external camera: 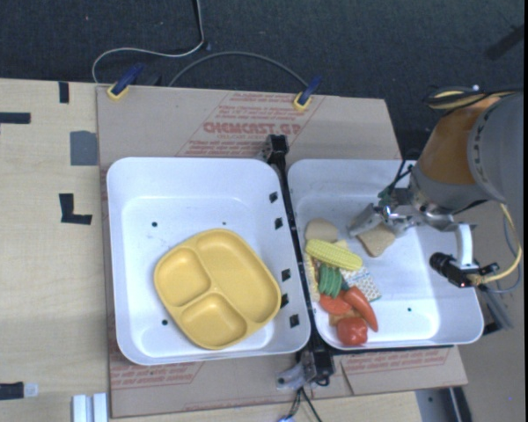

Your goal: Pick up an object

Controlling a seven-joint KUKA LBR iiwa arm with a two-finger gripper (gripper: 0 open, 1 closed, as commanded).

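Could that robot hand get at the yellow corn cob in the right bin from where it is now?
Probably yes. The hand hangs inside the right white bin, close to the yellow corn cob. The cob lies on top of the toy food pile with nothing over it.

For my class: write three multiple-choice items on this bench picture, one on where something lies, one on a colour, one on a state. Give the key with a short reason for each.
1. Where does the divided plate lie?
A. in the left bin
B. in the right bin
C. on the cardboard outside the bins

2. What colour is the divided plate?
A. red
B. yellow
C. blue

3. How do the toy foods in the right bin lie?
A. spread evenly over the whole bin
B. stacked on the plate
C. bunched against the bin's left wall

Key: 1 A, the plate rests on the left bin's floor. 2 B, it is plainly yellow. 3 C, the corn, red pepper and the others crowd by the divider, while the gripper is just above them.
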